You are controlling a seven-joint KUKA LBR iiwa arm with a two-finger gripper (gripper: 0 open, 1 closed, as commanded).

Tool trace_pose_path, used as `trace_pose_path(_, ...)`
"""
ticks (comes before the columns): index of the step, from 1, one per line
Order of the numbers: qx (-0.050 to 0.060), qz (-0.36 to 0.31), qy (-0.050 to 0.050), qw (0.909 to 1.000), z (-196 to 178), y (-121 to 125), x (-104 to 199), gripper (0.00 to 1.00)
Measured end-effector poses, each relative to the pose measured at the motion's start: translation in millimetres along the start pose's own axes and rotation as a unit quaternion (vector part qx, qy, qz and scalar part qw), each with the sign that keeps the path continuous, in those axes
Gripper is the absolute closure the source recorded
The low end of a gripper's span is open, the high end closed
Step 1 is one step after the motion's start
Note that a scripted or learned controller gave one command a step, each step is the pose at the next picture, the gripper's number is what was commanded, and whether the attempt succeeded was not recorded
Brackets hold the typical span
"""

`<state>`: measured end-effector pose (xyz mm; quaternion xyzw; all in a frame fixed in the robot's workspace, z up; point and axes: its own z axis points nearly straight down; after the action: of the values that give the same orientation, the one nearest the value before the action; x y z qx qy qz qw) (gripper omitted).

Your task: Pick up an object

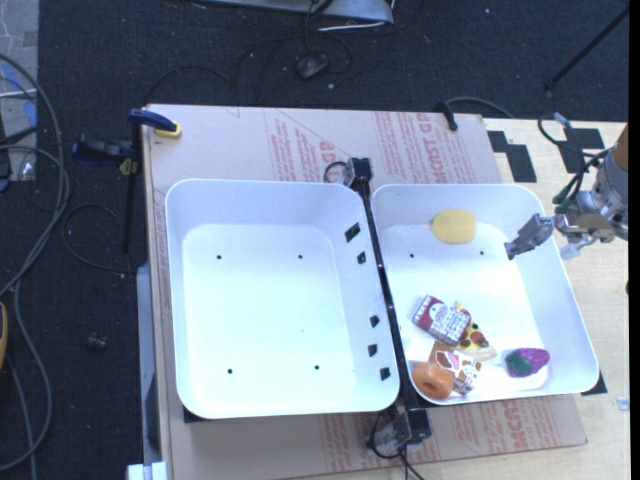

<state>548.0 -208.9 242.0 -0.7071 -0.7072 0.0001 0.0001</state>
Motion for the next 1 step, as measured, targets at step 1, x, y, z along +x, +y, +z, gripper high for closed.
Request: trace_pose_path(1, 0.005, 0.001, 0.002, 1.0000, 147.2, -46.7, 0.5, 0.00)
